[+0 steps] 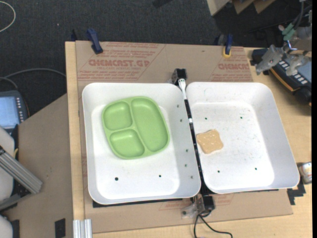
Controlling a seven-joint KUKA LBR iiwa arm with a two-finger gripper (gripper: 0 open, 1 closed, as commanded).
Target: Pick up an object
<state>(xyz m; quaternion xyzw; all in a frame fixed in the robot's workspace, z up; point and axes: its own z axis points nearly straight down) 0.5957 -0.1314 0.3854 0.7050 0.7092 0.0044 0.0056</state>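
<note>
nothing lifted yet, judging by how things lie. tan flat piece, shaped like a slice of toast, lying on the floor of the right bin, close to that bin's left wall and just beside the divider where the two bins meet. green divided plate resting flat in the left bin, toward its upper middle, three compartments all bare. both bins side by side on the tabletop, over a brown cardboard sheet held by blue clamps at the back edge. some grey hardware at the upper right edge, well apart from either bin; cannot tell the end effector's state. whole task left, by the look of it: approach, descent, closing on a thing, and the lift. tan piece likely awkward, being thin and flat against the bin floor.
</note>
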